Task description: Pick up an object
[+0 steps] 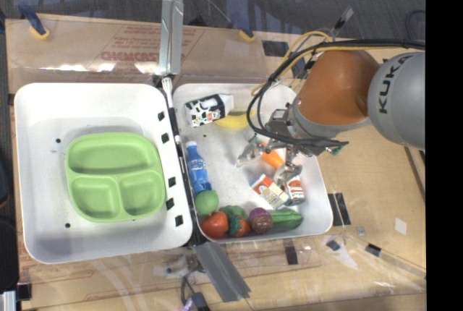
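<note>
From above, the arm reaches in from the right over the right bin. Its gripper hangs low in the middle of that bin, fingers spread fairly wide on either side of a small orange object; whether they actually touch it cannot be told. Just near of it lies a red and white packet. Along the bin's near wall sit a green apple, a tomato and a dark purple fruit. A blue bottle lies along the left wall, a black-and-white carton and a banana at the far end. The left bin holds a green divided tray.
</note>
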Robot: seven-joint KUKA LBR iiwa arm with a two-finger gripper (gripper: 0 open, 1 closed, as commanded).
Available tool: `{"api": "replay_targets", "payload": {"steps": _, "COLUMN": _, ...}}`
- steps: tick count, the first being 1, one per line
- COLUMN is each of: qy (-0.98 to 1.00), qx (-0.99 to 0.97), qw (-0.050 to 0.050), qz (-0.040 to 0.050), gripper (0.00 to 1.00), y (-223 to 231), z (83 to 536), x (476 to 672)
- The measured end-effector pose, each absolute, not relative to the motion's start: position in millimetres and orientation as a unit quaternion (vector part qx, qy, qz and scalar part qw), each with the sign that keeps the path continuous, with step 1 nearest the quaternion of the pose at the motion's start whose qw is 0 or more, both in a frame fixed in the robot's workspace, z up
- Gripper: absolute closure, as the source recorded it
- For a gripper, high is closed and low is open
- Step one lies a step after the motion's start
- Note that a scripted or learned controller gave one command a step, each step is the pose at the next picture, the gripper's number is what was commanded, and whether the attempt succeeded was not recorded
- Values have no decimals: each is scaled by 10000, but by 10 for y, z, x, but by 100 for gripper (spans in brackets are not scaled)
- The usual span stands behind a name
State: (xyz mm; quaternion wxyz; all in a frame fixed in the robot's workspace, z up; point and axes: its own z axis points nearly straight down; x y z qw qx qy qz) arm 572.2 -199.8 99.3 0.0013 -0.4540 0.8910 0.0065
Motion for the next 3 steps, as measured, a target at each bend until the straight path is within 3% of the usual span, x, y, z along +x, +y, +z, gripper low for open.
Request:
{"api": "replay_targets", "payload": {"steps": 1, "qy": 8364, "qx": -5481, "qw": 9, "qz": 44, "gripper": 0, "y": -2020, "z": 906, "x": 5718}}
{"api": "replay_targets", "payload": {"steps": 2, "qy": 8351, "qx": -5501, "qw": 5, "qz": 51, "gripper": 100, "y": -2010, "z": 991, "x": 5716}}
{"api": "replay_targets", "payload": {"steps": 3, "qy": 8210, "qx": -5710, "qw": 22, "qz": -17, "gripper": 100, "y": -1848, "z": 2194, "x": 5858}}
